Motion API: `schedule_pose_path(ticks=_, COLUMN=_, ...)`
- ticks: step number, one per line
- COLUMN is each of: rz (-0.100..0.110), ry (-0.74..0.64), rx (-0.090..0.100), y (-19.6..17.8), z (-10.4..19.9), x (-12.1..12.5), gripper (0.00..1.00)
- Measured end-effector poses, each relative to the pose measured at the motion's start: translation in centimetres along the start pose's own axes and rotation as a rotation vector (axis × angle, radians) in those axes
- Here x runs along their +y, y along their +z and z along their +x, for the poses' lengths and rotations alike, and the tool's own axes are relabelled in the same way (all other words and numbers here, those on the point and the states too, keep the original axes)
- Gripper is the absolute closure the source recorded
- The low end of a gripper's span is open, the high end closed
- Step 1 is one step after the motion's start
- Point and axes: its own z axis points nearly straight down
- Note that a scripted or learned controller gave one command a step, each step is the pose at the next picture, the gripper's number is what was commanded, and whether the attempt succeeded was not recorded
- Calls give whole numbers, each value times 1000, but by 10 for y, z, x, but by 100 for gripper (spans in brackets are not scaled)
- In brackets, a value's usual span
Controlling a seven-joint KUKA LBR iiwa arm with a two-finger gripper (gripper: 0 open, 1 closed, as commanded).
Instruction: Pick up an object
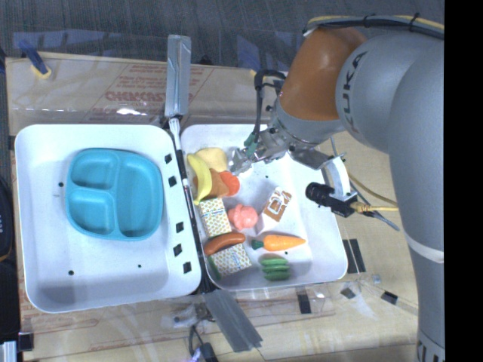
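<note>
The arm's hand [253,151] hovers low in the right bin [326,256], just beside a banana [202,169]; whether it is open or closed cannot be told, and nothing shows in its grip. Below lie one tomato [226,182], one carrot [281,241], one sausage [224,242], two boxes and other toy food. The left bin [38,225] holds one blue tray [115,193].
</note>
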Motion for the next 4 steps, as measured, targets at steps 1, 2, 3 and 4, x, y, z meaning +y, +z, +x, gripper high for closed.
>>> schedule_pose_path(ticks=1, rz=2, ry=0, rx=1, y=1, z=0, x=-1, gripper=0)
schedule_pose_path(ticks=2, rz=-13, ry=-148, rx=-7, y=108, z=-35, x=28, gripper=0)
schedule_pose_path(ticks=3, rz=-10, ry=-152, rx=-5, y=100, z=-34, x=28, gripper=100)
schedule_pose_path(ticks=4, rz=-11, ry=146, rx=-2, y=120, z=-23, x=1, gripper=100)
